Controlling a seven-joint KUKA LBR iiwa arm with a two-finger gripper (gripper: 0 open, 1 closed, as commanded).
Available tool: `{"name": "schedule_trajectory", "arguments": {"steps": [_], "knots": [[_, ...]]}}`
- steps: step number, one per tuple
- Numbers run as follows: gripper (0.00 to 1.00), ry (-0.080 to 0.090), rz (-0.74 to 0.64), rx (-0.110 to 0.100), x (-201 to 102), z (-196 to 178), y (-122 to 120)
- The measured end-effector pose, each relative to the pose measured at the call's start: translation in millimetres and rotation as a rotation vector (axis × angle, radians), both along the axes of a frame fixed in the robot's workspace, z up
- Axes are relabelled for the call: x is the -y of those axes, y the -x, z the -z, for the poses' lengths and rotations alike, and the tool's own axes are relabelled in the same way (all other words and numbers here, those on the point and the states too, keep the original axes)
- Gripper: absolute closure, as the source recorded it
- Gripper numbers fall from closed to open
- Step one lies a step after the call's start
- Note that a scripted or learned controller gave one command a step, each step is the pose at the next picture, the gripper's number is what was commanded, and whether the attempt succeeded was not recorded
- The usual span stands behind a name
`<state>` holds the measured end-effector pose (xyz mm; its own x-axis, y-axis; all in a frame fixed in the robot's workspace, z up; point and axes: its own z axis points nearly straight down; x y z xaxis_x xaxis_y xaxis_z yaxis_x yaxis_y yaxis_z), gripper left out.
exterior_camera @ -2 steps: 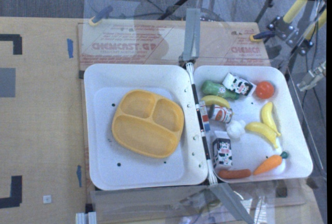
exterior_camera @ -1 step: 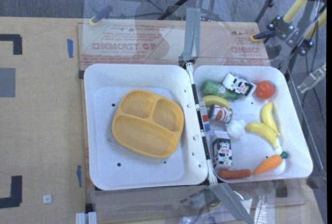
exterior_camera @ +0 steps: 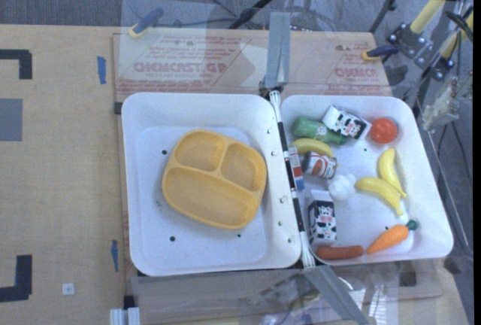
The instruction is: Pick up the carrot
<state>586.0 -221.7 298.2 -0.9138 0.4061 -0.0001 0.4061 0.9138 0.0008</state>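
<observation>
Carrot (exterior_camera: 388, 238): lies in right bin (exterior_camera: 431, 165), near-right corner, green top twd the rim, tip just beside sausage (exterior_camera: 340, 251); apart from bananas (exterior_camera: 385, 188), so approach from above is judged clear. Yellow tray (exterior_camera: 214, 178) is kept alone in left bin (exterior_camera: 143, 165). End effector: state can't be told; nothing is shown held.

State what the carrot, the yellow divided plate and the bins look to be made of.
Carrot: likely moulded plastic, smooth uniform orange with a green tip, toy-like.
Yellow divided plate: probably matte plastic, with even colour and softly rounded compartment ridges.
Bins: seemingly thin white formed plastic, with rounded corners and a faint sheen.
</observation>
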Motion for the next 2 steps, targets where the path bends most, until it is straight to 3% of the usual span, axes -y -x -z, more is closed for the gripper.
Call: {"name": "schedule_trajectory", "arguments": {"steps": [1,2], "knots": [[1.0,0.002,0.292,0.001,0.8,-52.8,-66.3],[1.0,0.002,0.585,0.0,1.8,-99.0,-28.7]]}}
